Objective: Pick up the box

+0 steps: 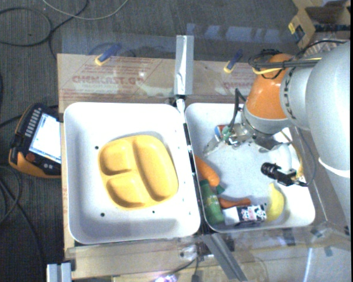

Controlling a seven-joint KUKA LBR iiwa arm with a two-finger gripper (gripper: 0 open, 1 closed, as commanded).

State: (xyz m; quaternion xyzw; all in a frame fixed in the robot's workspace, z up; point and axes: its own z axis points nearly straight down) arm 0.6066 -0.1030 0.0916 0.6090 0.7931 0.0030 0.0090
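Inspection of the worktop: two white bins side by side. The left bin [76,157] carries a yellow divided tray [138,170]. The right bin [253,184] carries the clutter.

The box [245,214] lies flat at the near edge of the right bin, a small white carton with a dark printed panel. Its long axis runs left to right along the near wall. A yellow banana [276,203] touches its right end; a green bottle [212,201] and an orange carrot [207,171] lie just to its left.

My pincer [228,135] sits low over the far left part of the same bin, under the orange wrist band. Whether it is spread or pressed together I cannot tell; nothing is seen pinched in it.

Governing relation: the box lies toward the near side of my pincer and a little right, with bare bin floor between. I judge the coming move to be a travel nearward, then a descent with the pinch set across the box's short width. Risk: crowding neighbours at both ends.
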